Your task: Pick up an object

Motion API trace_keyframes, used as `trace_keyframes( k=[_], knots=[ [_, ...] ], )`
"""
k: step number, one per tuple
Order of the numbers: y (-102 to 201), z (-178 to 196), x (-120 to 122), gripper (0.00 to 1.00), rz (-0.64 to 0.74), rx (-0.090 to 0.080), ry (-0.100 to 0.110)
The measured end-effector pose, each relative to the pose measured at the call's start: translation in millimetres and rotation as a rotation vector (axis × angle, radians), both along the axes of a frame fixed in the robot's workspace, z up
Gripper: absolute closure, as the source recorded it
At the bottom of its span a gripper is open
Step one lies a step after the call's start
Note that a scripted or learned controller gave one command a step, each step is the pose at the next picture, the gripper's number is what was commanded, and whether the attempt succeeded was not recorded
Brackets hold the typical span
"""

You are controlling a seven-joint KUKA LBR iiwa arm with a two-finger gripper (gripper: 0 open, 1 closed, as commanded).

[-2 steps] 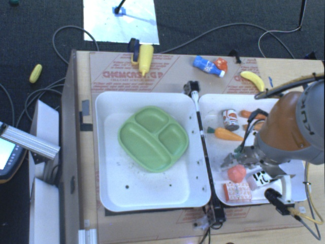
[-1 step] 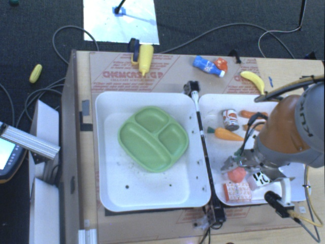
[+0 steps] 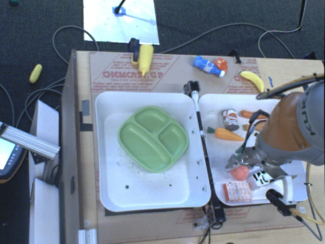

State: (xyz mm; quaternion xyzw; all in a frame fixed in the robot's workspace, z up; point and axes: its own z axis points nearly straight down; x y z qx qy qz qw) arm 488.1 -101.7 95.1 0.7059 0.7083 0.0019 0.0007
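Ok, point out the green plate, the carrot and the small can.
green plate (image 3: pixel 153 138), camera view, middle ridge.
carrot (image 3: pixel 228 134), camera view, orange body.
small can (image 3: pixel 230 118), camera view, its label side.

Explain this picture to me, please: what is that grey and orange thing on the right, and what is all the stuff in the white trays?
That is a robot arm, filmed by one camera fixed above the bench and looking down at a slant. At its tip is a two-finger gripper, low over the right bin, just above a pink-red object. I cannot tell whether it holds anything. That bin also has a toy carrot, a small can and a red-patterned packet. The left bin holds a green divided plate. On the bench behind lie a yellow bottle, a blue bottle and a banana.
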Motion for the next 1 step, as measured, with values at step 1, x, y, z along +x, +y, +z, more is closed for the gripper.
trace_keyframes(
  k=[1],
  knots=[
    [58.9, 90.3, 45.3, 1.0, 0.002, 0.0, -0.001]
  ],
)
